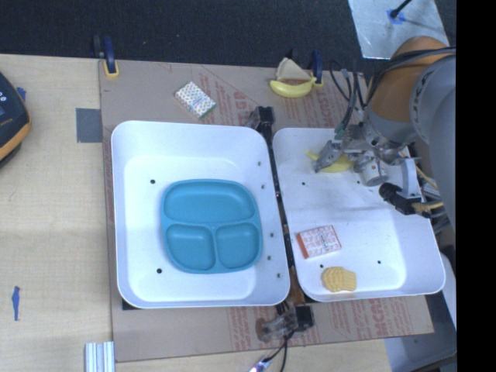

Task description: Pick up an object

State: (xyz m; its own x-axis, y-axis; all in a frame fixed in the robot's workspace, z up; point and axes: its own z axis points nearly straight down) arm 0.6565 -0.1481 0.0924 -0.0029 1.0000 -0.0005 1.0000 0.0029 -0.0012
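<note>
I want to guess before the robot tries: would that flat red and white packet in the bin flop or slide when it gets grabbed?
The red and white packet lies flat on the right bin floor, so it is probably thin, light and hard to pinch. The smooth white floor suggests it may slide when nudged. It looks flat-sided, so rolling seems unlikely.

From where I stand, no text can be read with certainty. The brown cardboard sheet (232, 91) under the bins carries faded red printed letters, too blurred to make out. The small red-and-white packet (318, 241) has printing, also not legible.
</note>
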